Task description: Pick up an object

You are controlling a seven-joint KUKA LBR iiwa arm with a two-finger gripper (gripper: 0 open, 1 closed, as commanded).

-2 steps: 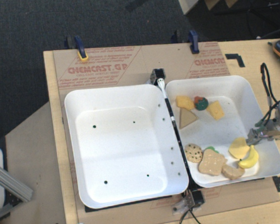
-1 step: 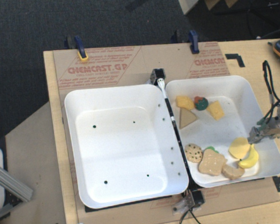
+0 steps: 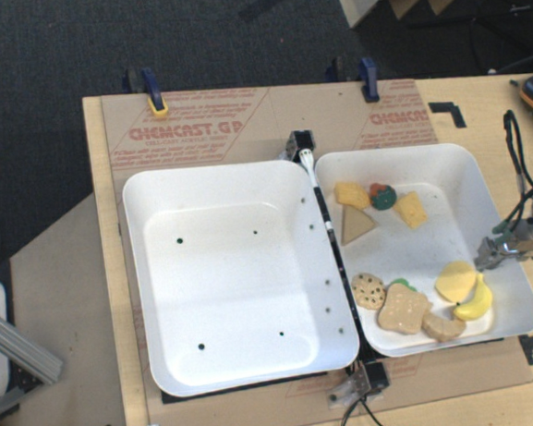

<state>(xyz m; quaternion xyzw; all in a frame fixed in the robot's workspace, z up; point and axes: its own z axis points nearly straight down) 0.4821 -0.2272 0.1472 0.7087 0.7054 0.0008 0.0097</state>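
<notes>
I see my gripper [image 3: 489, 255] at the right bin's [image 3: 447, 159] right wall; I cannot tell its state. The yellow slice [image 3: 456, 284] and banana [image 3: 477, 303] lie just left-below; open floor lies upper left.

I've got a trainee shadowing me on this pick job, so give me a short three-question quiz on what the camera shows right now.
1. True or false: all the toy food lies in the right bin.
2. Which item lies nearest the end effector? A) chocolate-chip cookie B) banana C) tomato
3. Fill in: the tan wedge lies just below the yellow ____ piece at the bin's far end.

Key
1. True; the left bin shows just its white floor and dark dots.
2. B
3. cheese
</notes>
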